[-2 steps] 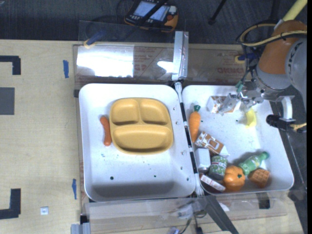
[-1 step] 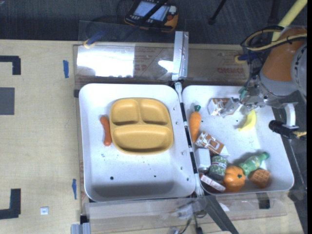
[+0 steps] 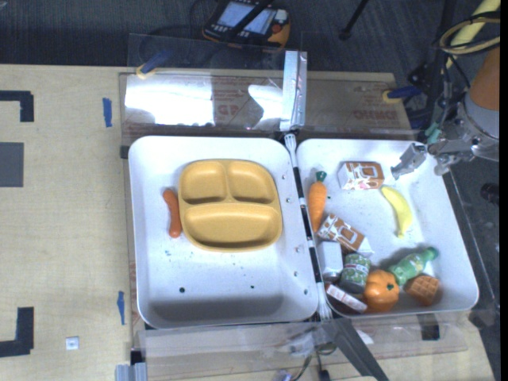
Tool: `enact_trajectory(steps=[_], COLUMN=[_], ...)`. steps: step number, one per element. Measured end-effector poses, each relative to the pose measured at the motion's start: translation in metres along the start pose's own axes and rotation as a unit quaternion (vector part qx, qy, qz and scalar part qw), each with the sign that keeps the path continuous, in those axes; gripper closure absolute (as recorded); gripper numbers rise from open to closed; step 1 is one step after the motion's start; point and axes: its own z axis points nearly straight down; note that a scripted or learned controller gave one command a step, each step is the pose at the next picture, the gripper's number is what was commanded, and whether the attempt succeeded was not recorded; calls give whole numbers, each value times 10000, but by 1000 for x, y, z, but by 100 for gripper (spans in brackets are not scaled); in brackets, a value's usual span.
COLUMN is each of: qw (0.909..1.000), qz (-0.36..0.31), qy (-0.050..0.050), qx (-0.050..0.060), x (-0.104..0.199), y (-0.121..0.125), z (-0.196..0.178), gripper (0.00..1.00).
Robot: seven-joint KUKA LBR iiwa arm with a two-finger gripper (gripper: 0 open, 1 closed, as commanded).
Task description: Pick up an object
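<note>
The right bin [image 3: 454, 236] holds a yellow banana [image 3: 398, 209], a white and brown carton [image 3: 361, 175], an orange carrot [image 3: 317, 200] by its left wall, and a second small carton [image 3: 342, 231]. At its near end lie a green bottle [image 3: 413, 264], an orange pumpkin-like toy [image 3: 382, 289], a brown waffle [image 3: 423, 288] and a small can [image 3: 356, 269]. My gripper [image 3: 411, 160] hangs over the bin's far right corner, just right of the first carton and above the banana. Nothing shows in its grasp.
The left bin [image 3: 151, 292] carries a yellow divided plate [image 3: 230, 205] with a red sausage [image 3: 172, 213] at its left. A clear plastic wall [image 3: 294, 86] rises behind the bins. Cables and a handheld controller [image 3: 246, 21] lie on the floor beyond.
</note>
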Motion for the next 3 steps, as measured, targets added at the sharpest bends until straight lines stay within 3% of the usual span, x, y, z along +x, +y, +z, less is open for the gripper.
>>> enact_trajectory(steps=[1,2,3], qw=[9963,9965,9984], qz=[-855,-838,-567], qy=[15,-1,0], qx=[-14,-28,0], x=[-11,-13,40], y=[-15,-15,47], z=[106,95,-22], gripper=[0,100,100])
